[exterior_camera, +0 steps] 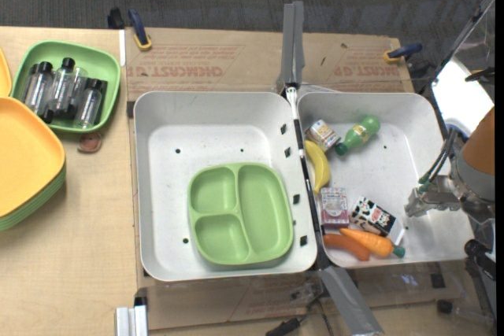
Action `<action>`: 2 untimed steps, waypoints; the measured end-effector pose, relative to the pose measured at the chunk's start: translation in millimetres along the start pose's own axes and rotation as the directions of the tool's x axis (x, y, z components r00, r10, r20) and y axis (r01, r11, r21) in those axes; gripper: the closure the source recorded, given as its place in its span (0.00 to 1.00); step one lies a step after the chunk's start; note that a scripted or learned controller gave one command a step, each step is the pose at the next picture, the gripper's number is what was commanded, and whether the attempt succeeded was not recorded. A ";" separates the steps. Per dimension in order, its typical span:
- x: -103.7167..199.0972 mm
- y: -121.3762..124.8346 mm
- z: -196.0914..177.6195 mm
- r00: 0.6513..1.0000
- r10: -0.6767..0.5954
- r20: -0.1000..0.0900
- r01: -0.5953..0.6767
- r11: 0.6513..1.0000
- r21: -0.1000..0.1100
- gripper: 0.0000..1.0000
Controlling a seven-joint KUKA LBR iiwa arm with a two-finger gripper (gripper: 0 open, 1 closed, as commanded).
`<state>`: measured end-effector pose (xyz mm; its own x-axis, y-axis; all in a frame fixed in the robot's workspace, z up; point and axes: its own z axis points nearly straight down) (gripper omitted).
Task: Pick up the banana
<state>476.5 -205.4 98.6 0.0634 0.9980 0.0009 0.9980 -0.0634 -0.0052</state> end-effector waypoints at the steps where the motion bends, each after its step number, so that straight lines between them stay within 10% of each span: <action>1: -0.3 0.1 -8.4 1.000 0.000 0.000 0.000 1.000 0.001 1.00; 2: 19.0 46.2 -21.1 0.969 0.246 0.001 -0.246 0.969 -0.003 1.00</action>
